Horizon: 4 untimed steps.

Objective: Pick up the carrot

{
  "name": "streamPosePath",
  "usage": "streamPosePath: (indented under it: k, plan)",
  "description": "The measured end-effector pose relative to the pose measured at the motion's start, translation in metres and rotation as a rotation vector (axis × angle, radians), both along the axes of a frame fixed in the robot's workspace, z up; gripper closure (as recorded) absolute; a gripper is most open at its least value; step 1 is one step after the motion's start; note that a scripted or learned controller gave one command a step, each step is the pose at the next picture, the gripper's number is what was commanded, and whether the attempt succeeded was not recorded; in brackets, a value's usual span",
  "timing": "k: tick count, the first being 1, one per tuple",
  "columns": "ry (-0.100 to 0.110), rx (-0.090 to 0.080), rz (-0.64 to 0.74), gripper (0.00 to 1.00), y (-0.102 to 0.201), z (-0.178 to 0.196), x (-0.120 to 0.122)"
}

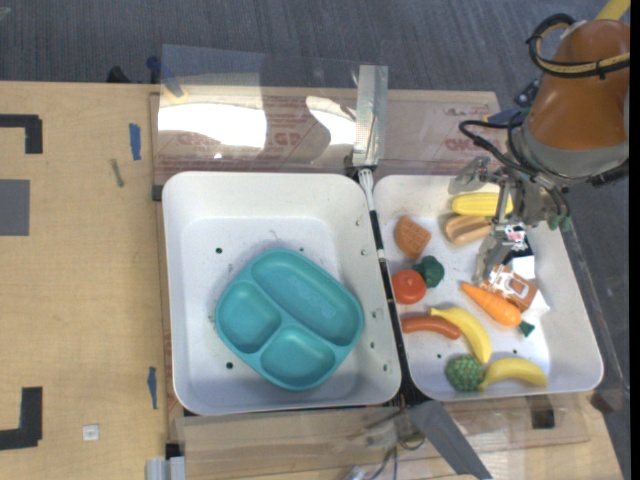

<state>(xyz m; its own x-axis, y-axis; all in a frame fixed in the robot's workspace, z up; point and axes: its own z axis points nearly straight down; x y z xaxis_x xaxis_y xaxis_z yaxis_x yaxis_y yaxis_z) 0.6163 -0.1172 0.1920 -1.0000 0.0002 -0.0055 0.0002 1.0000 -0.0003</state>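
Bananas (pixel 517 371) lie nearest, at the right bin's (pixel 585 353) six o'clock. At three o'clock lies the carrot (pixel 492 303), the gripper (pixel 498 260) just above it; jaws slightly parted, holding nothing visible.

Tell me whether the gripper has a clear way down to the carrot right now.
Probably yes: the gripper hangs just above the carrot, whose top lies uncovered. The banana lying close beside it might crowd the grasp.
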Motion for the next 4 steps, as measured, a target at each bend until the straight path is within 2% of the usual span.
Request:
streamPosePath:
  k: [1,2,3,4]
  plan:
    - [0.008,0.001,0.061,0.0,0.001,-0.103,-0.047]
    - [-0.005,0.0,0.065,1.0,0.003,-0.089,-0.043]
    - [-0.005,-0.004,0.283,1.0,-0.065,-0.103,-0.053]
    - [-0.003,-0.002,0.333,1.0,-0.106,-0.103,-0.071]
